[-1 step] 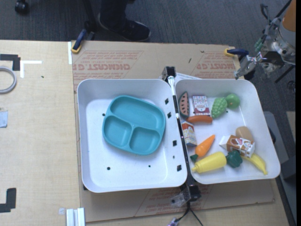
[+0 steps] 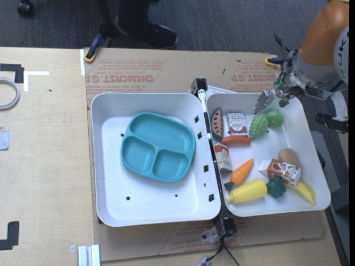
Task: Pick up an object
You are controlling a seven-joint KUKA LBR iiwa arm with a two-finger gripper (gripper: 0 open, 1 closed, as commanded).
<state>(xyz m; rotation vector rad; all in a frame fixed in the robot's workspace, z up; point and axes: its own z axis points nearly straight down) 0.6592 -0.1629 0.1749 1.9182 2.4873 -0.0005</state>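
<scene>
The pincer (image 2: 265,100) hangs over the far side of the right bin (image 2: 316,143). I cannot tell how it is set. Just beside it sit a bumpy green fruit (image 2: 258,126) and a green ball (image 2: 274,118). Farther off, nearer me, lie a carrot (image 2: 242,172) and a banana (image 2: 304,192). A blue tray (image 2: 158,147) fills the other bin (image 2: 105,165).

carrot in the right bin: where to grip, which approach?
Judging from this view: grip the carrot across its thick orange middle, coming straight down from above. It lies flat and slanted, with bare bin floor along both long sides for the fingers. Avoid the lower end, which sits close to the yellow corn. The gripper is at the bin's far edge.
</scene>
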